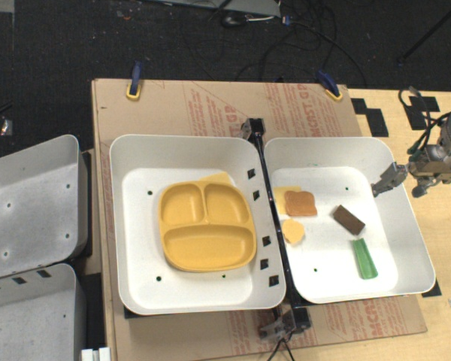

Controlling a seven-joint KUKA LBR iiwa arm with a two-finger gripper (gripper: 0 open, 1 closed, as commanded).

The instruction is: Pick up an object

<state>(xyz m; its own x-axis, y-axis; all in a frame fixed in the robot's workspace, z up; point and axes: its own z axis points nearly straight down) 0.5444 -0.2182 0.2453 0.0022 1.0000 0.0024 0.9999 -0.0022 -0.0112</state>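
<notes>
The right bin holds several small items: an orange-brown square piece, a round yellow piece, a dark brown block and a green stick. My gripper hangs over the right rim of that bin, above and to the right of the brown block. It is open, its two fingers spread apart with nothing between them. One finger reaches over the bin's inner slope.
A yellow divided plate lies in the left bin. A black divider runs between the bins. Spare white bins sit at the far left. Clamps hold the cardboard base at the back.
</notes>
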